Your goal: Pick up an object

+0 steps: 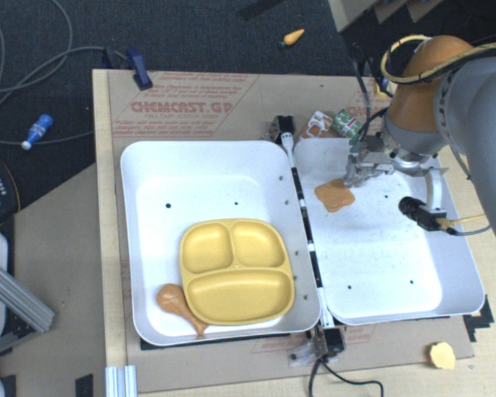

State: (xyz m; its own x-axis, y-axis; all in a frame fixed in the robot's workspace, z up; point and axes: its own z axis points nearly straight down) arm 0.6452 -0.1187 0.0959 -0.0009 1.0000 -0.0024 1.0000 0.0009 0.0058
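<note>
A flat tan piece shaped like a slice of toast (pixel 336 195) lies in the right bin (pixel 380 279) near its upper left. My gripper (pixel 355 172) hangs just above and to the right of that piece, fingertips pointing down at its upper edge. In the left bin (pixel 149 180) rests a yellow divided plate (pixel 234 270), and a tan drumstick-shaped toy (pixel 178 303) lies against the plate's lower left side.
Small packets (pixel 335 124) lie on the cardboard just behind the right bin. A yellow chunk (pixel 441 355) sits off the bin's lower right corner. A black clamp (pixel 284 127) stands at the top of the seam between the bins.
</note>
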